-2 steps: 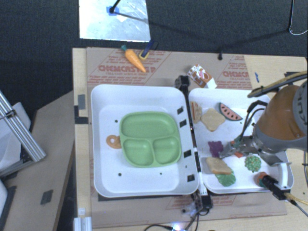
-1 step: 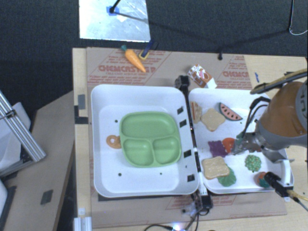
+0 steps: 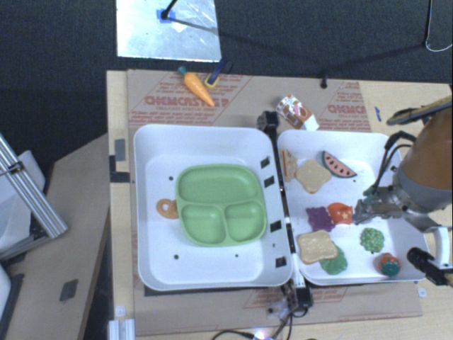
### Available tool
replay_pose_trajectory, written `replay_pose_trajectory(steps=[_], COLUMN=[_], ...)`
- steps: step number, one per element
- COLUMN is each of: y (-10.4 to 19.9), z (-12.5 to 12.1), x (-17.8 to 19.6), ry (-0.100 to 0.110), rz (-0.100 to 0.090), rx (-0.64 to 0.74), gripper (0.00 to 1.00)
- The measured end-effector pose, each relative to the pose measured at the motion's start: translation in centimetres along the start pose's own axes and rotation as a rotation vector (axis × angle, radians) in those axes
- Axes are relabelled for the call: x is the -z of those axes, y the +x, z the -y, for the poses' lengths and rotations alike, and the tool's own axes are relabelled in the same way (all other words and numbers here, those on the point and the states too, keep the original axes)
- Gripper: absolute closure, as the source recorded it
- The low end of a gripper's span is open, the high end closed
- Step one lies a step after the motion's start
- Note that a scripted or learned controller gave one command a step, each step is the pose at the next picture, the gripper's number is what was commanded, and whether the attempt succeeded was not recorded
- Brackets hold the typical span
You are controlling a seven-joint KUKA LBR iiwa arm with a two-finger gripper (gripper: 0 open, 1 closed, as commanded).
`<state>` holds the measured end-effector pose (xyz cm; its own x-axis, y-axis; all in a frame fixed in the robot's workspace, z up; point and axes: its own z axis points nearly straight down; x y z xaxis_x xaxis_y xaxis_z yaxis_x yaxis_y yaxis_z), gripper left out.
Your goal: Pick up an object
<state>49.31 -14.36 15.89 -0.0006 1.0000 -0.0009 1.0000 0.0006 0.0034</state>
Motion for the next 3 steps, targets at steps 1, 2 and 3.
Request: replay_pose_trajectory(steps=[1,2,3], y=[0.2,0.2,6.6], z=[-0.8,-0.9,-1.1], x=[6.2,6.6,6.7], ry=[-0.005,0.001,0.001], rz=[0.001,0.0,-0.003], rx=[0.004,0.004,0.01], gripper=[1.0,1.0,1.0])
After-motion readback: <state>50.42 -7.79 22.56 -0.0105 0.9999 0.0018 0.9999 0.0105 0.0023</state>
